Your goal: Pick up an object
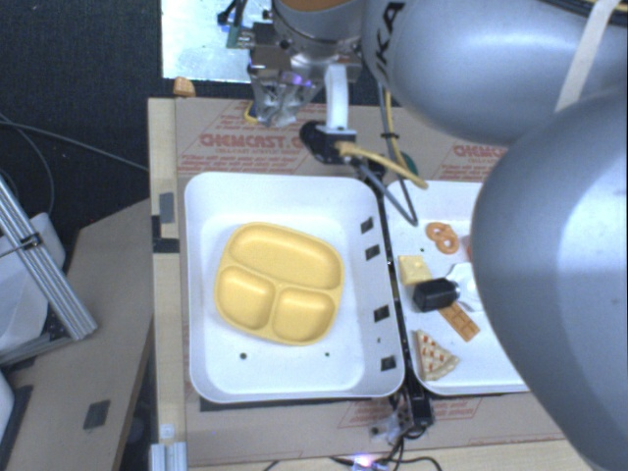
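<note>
Tool (280, 101) hangs above the worktop (245, 145) beyond the left bin (201, 292), grip state unreadable, nothing visibly held; nearest target, yellow tray (280, 283), lies in that bin, toward the camera.

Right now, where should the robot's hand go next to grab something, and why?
Probably toward the right bin and lower. The hand sits up past the far edge of the left bin, over the cardboard, with nothing under it. The small things, like the pretzel, the black block and the pizza slice, lie in the right bin.
</note>
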You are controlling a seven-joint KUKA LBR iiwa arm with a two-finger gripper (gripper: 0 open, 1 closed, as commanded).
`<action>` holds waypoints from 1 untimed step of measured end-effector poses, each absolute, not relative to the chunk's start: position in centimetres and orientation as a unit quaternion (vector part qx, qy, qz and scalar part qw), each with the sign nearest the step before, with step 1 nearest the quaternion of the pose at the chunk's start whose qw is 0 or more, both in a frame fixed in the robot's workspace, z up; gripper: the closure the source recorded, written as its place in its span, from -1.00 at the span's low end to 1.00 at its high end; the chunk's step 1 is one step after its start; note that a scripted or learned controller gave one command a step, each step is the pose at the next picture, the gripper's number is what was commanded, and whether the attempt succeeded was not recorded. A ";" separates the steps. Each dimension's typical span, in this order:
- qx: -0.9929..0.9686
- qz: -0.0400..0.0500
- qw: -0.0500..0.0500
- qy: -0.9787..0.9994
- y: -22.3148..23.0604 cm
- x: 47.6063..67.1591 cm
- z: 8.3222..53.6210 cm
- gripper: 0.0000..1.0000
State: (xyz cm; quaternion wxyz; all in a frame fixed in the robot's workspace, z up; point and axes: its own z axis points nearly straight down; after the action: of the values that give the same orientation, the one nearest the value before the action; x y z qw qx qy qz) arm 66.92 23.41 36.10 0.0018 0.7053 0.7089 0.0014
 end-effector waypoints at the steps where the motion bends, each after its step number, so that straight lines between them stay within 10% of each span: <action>1: 0.706 0.001 0.001 0.708 23.4 66.9 33.3 1.00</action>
State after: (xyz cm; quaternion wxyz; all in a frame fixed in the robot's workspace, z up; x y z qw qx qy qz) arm 66.86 23.44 33.32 0.0008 0.7063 0.7079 0.0007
